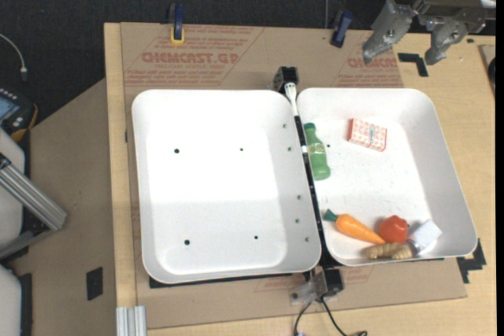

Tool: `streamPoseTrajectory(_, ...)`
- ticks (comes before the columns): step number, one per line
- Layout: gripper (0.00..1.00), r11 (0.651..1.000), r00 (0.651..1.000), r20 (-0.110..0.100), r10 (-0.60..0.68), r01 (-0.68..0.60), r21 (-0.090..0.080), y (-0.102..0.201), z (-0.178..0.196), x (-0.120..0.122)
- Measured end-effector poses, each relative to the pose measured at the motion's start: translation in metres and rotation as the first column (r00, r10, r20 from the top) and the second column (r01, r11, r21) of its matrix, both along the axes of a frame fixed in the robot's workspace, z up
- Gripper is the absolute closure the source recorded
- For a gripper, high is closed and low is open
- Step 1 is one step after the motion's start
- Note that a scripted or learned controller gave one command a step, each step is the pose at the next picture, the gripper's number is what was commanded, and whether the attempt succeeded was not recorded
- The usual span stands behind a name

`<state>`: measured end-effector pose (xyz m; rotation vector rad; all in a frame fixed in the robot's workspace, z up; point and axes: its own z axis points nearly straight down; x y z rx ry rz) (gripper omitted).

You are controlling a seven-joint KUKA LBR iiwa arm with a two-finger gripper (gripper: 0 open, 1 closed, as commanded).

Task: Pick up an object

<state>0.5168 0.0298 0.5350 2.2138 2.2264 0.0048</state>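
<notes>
My gripper [405, 39] hangs high above the far edge of the right bin [441, 145], its two fingers spread apart with nothing between them. In the right bin lie a green bottle [316, 151] along the left wall, a pink-and-white patterned packet [368, 134] near the far side, an orange carrot [355, 227], a red tomato-like piece [394, 229], a tan ginger-like root [388, 251] and a small white piece [426, 235] at the near edge.
The left bin [150, 193] sits beside the right one, a black divider strip [302, 145] between them. Both rest on a cardboard sheet [205, 51] held by blue clamps [176, 18]. Equipment stands at the left edge [24, 193].
</notes>
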Motion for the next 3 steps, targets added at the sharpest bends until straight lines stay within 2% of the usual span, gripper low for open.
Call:
streamPoseTrajectory(1,0.00,1.000,1.000,-0.001,-0.001,0.001,0.000,0.047,0.000,0.013)
streamPoseTrajectory(2,0.00,1.000,1.000,-0.005,-0.009,0.009,-0.001,0.016,0.001,-0.005)
streamPoseTrajectory(3,0.00,1.000,1.000,-0.005,-0.002,0.002,0.000,0.052,0.001,-0.030)
